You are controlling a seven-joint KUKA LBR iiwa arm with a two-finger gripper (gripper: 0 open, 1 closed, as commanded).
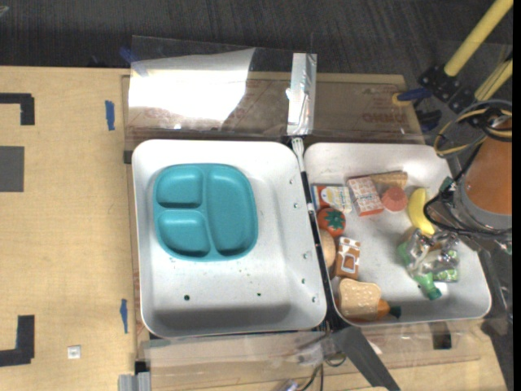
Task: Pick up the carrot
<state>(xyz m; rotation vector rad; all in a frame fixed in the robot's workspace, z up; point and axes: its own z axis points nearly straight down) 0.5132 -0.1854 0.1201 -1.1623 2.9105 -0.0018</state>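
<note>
The carrot (382,306) is a short orange piece with a dark green tip. It lies at the front of the right bin (468,300), tucked against a slice of bread (356,294). My gripper (428,252) hangs low over the right side of that bin, above a green and clear plastic item (432,282). It sits to the right of the carrot and a little farther back, apart from it. The arm's orange band (495,177) shows at the right edge.
The right bin also holds a yellow banana (418,208), a pink cup (394,199), small cartons (365,195), a tomato (331,220) and a snack box (349,257). A teal divided plate (205,211) lies in the left bin (277,292).
</note>
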